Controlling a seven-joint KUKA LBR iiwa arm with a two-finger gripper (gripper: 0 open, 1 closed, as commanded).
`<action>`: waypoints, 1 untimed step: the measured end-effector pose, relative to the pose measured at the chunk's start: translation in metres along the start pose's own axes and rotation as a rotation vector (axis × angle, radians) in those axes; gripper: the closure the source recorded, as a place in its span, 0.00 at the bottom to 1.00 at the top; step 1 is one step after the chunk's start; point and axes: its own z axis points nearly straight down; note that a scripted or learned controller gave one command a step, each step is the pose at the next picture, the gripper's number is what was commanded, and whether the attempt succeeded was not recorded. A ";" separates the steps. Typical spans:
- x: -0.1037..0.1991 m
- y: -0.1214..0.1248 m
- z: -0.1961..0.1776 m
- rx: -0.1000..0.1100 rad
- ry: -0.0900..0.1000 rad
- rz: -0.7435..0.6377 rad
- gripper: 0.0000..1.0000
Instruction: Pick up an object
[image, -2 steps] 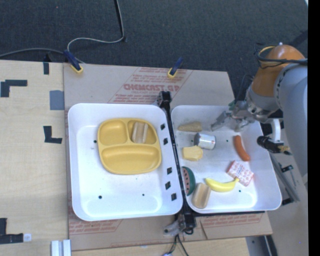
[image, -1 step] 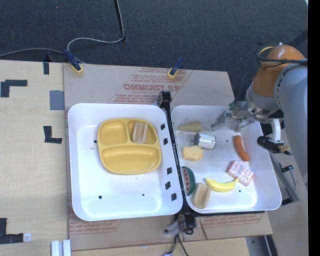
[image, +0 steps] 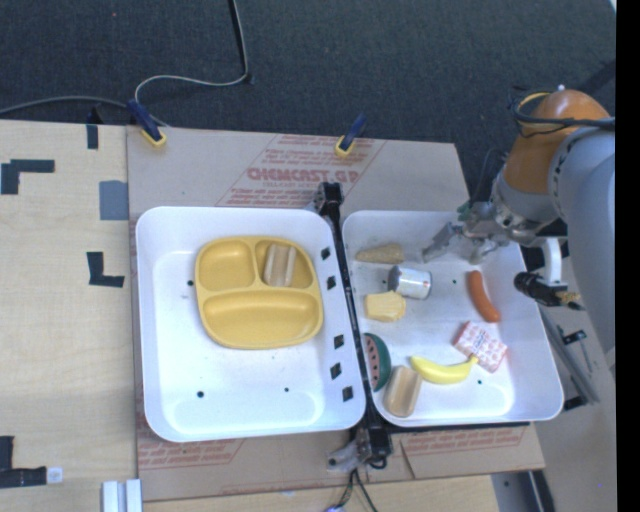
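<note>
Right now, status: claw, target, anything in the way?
Claw open, empty, above right bin back edge. Nearest: silver can, sausage. Path between clear.

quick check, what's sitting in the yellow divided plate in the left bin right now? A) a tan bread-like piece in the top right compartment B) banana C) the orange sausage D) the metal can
A: the yellow divided plate holds a tan bread-like piece in its upper right compartment, while the banana, orange sausage and metal can all lie in the right bin.
</note>
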 end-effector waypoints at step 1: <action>-0.002 0.001 -0.011 -0.008 -0.009 -0.001 1.00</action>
